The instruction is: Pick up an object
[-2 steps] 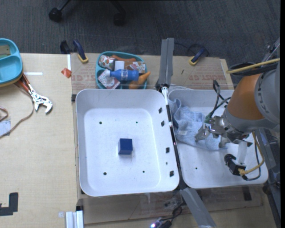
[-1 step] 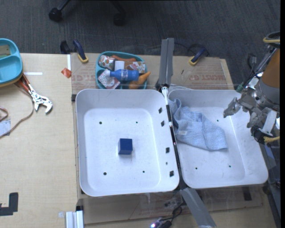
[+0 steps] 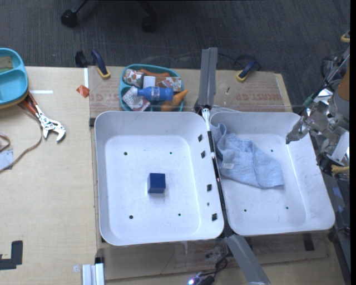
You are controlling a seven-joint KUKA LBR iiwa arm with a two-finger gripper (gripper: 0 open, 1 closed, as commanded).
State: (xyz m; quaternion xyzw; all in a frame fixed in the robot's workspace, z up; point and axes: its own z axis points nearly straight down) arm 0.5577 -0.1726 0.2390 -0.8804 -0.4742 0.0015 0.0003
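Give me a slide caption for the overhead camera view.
Blue cube in left bin, crumpled blue cloth in right bin, end effector at right rim.

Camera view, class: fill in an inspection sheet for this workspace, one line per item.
Surface: wooden bench bearing left bin and right bin.
Job's things: blue cube in left bin; crumpled blue cloth in right bin.
Clutter: teal bowl of small items, wrench, teal tray.
Grippers: gripper over right bin's right edge, holding nothing.
Cables: brown cord at left.
Surroundings: dark carpet, chair base.
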